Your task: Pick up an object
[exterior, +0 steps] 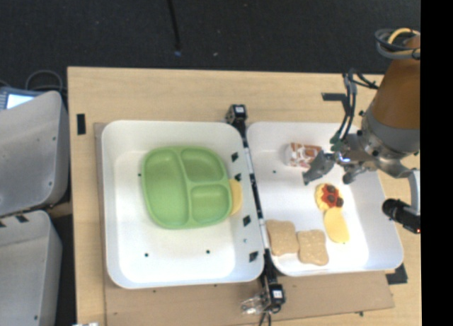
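The end effector (pixel 333 169) hangs over the right bin (pixel 283 141), its two dark fingers (pixel 316 169) spread apart with nothing between them, one reaching toward nine o'clock and the other toward the bin's middle. Behind it, toward three o'clock, the grey arm (pixel 396 137) rises into the orange band (pixel 400 95) at the frame's edge. Just beside the finger at ten o'clock lies a small red-and-white packet (pixel 303 153), close to the tip but apart from it. At six o'clock from the end effector sits a round yellow piece topped with red and dark bits (pixel 328 196), and just past it, further toward six, a plain yellow oval (pixel 337 227) touches or nearly touches it. Toward seven o'clock, along the near wall of the bin, two tan toast-like slices lie side by side: one (pixel 282 237) against the divider side, the other (pixel 312 247) just beside it. Across the divider, at nine o'clock, the left bin (pixel 127 261) holds a green sectioned plate (pixel 185 187) lying flat in its middle, with a thin yellow sliver (pixel 236 196) peeking out at the plate's three o'clock edge. Both bins rest on the pale wooden tabletop (pixel 212 84).
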{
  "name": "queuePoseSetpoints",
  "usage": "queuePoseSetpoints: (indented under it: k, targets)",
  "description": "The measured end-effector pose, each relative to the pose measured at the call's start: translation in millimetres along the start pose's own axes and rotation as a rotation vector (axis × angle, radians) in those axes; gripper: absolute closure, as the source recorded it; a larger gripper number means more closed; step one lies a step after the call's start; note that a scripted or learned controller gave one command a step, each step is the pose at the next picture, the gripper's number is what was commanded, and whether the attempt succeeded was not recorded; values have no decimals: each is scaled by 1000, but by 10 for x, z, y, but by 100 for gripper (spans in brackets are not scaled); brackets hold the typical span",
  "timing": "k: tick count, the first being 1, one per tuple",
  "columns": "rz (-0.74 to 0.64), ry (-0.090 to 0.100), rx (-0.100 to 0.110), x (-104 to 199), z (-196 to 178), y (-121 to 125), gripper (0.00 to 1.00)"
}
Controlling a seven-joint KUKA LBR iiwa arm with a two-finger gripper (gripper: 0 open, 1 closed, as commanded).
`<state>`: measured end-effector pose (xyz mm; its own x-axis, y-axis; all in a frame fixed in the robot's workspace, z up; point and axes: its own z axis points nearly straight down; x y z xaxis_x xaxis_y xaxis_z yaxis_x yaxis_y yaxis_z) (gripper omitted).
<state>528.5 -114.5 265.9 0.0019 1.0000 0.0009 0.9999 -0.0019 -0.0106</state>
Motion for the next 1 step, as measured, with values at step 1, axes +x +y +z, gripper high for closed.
queuePoseSetpoints:
  k: [1]
  targets:
    - [-3, -2, -12, 1, -61, 20, 0]
